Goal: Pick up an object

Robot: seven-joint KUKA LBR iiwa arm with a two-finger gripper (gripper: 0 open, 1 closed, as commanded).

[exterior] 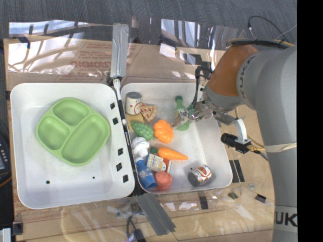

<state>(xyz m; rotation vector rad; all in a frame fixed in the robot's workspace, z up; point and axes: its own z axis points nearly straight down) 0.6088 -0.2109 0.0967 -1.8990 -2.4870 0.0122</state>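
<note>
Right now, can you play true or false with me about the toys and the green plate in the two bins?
1. The green plate lies in the left bin. True.
2. The carrot is on the green plate. False: it lies in the right bin among the other toys.
3. The gripper is down by the green bottle in the right bin. True.
4. The small can sits at the near edge of the right bin. False: it stands at the far left corner.
5. The plate has three compartments. True.
</note>
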